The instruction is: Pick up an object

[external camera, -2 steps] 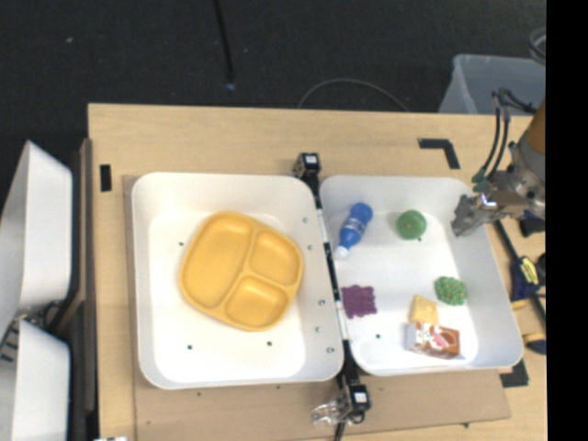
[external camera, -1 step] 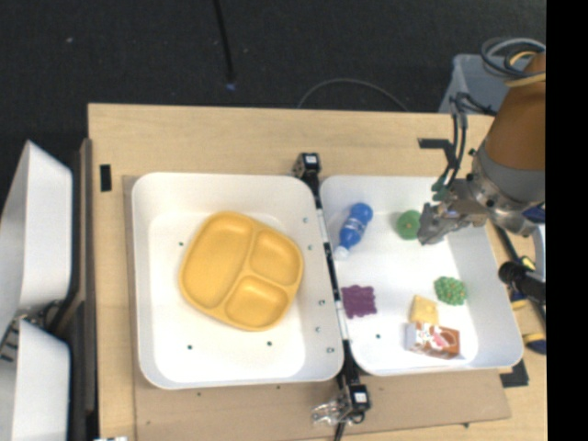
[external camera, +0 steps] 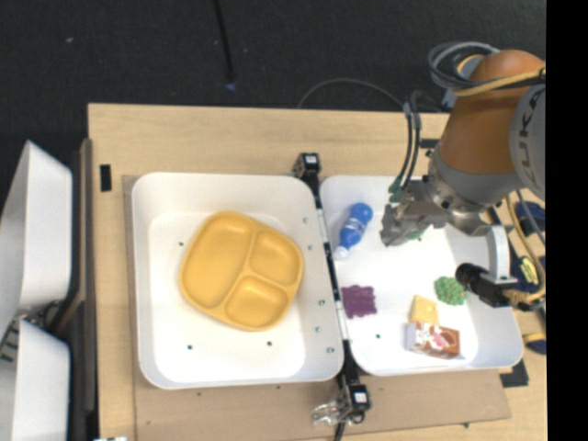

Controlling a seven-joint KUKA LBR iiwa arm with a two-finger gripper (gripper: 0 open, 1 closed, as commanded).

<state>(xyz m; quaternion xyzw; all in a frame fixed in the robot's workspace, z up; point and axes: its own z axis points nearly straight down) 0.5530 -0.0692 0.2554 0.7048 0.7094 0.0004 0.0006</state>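
My gripper [external camera: 397, 231] hangs over the right bin [external camera: 386, 356], near its back middle, just right of a blue and white bottle [external camera: 353, 227] that lies against the bin's left wall. A purple lumpy piece [external camera: 358, 300] lies near the bin's left front. A green knobbly piece [external camera: 449, 289] sits to the right. A yellow wedge [external camera: 424, 310] rests against a red and white packet [external camera: 435, 339] at the front right. A bit of green shows right beside the gripper's tip.
The left bin [external camera: 156, 356] holds a yellow divided plate [external camera: 241, 269] in its middle. A wooden bench [external camera: 211, 136] surrounds both bins. The arm's grey body and orange band [external camera: 491, 108] rise at the right.
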